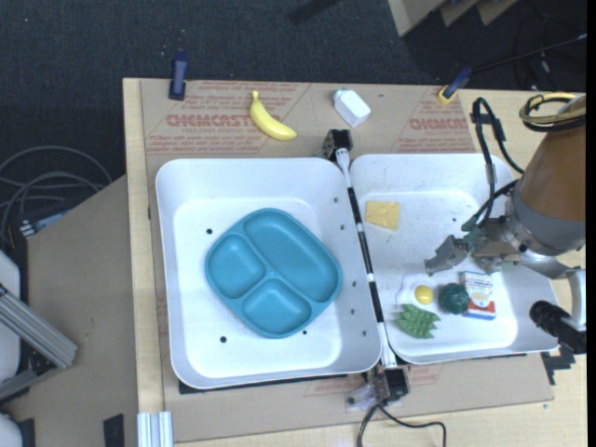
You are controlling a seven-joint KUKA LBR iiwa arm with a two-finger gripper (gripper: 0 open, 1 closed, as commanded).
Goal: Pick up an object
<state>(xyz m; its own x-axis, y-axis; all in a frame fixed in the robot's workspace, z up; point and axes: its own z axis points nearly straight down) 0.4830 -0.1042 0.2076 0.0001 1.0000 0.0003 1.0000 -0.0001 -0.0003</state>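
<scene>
We see the hand (449,252) low in the right bin (410,180), just above the yellow ball (424,295) and dark green toy (453,298). We cannot tell its grip; it seems empty. Crowded pieces could deflect a descent.

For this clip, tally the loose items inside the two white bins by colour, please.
Blue: 1, divided tray
Yellow: 2, flat block and small ball
Green: 2, leafy piece and dark round piece
Red and white: 1, small packet
Total: 6
</scene>
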